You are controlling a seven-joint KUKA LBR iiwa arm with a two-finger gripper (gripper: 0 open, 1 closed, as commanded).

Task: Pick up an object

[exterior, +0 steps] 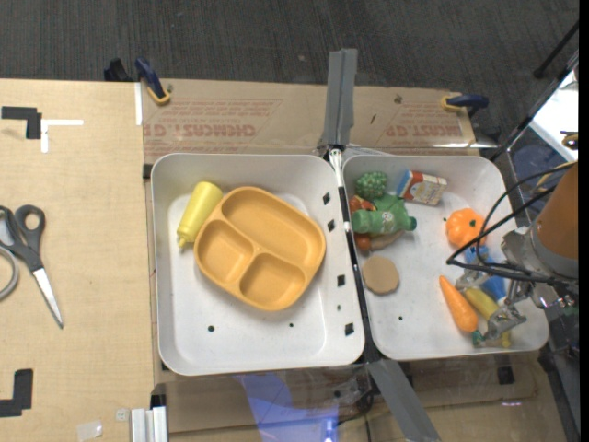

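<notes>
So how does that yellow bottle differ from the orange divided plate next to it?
The yellow bottle is narrow and long, while the orange divided plate is broad and flat. The bottle is pale yellow; the plate is a deeper orange-yellow. The bottle lies on its side along the plate's left edge, while the plate sits flat with three open compartments facing up. Both lie in the left bin.

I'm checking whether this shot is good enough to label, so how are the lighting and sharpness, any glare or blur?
Camera view: even, soft light, faint shadows under the yellow tray; no strong glare on the white bins; toys fairly sharp; the arm at the right edge is blurry, and the gripper is hard to read among cables.
</notes>
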